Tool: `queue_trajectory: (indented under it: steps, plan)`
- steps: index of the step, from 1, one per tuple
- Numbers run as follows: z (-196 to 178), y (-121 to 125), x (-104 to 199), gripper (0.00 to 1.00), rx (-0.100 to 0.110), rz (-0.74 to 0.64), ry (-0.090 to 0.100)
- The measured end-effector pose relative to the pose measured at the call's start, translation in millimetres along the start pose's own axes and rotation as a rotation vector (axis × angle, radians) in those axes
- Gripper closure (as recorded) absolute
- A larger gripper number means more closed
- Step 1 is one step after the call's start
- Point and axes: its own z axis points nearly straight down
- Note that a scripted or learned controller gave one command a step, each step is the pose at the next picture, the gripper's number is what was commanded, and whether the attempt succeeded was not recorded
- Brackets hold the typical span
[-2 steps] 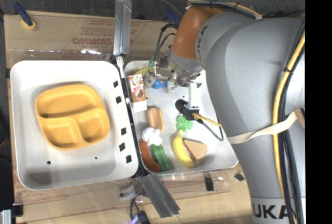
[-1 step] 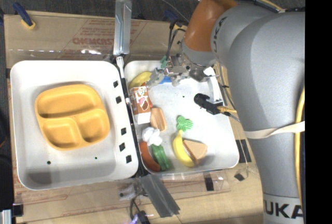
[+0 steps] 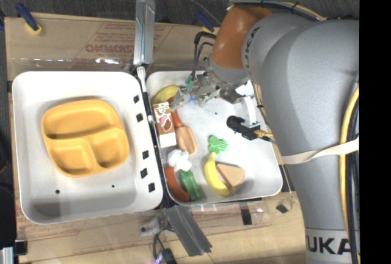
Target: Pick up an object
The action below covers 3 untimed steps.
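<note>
Yellow fruit (image 3: 165,95): lying in the far left corner of the right bin (image 3: 264,166), close against the bin's left wall. Down on the bin floor, so not yet lifted.

Hand (image 3: 197,89): low over that same far corner, just beside the fruit on its right. Touching it or a little apart, impossible to tell. Spread or closed, impossible to tell from this slant as well. Nothing seen clamped in it.

Judged from this: approach to the bin made, aim seemingly at the fruit; grasp and lift both left to do.

Along the near edge of the right bin: banana (image 3: 211,175), tan wedge (image 3: 232,173), green piece (image 3: 217,145), all well apart from the hand. In the left bin (image 3: 36,198): yellow divided tray (image 3: 85,134), far from any of the work.
</note>
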Motion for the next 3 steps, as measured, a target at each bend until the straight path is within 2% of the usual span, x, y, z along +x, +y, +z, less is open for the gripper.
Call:
queue_trajectory:
  steps: [1, 2, 3]
  plan:
    - [10.2, -0.2, 5.3, 0.0, -0.001, 0.069, -0.001]
    - [0.5, 1.7, 9.2, 1.0, -0.003, 0.063, 0.004]
    - [-106.6, -48.0, 79.5, 1.0, -0.027, 0.064, 0.005]
